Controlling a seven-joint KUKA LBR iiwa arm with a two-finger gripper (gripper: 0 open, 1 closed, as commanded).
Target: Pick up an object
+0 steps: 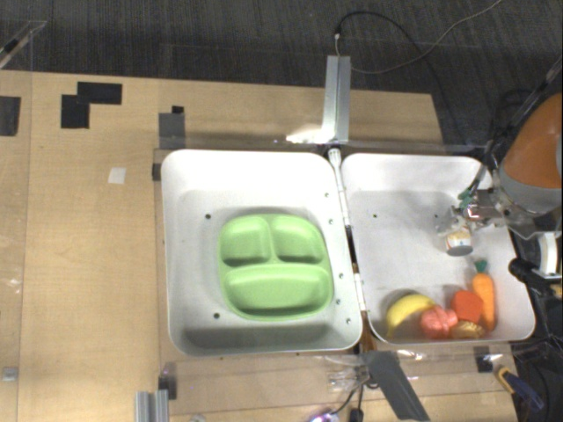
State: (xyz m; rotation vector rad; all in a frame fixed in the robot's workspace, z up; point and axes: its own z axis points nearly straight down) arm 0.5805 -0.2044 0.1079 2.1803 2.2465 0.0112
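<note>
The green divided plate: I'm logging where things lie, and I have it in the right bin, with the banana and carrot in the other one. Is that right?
Not quite. The camera view shows the green divided plate lying in the left bin, not the right one. The banana and carrot are indeed in the other bin, the right bin, along its near edge.

Two white bins, one green divided plate, one banana, one carrot, one pink toy
</note>
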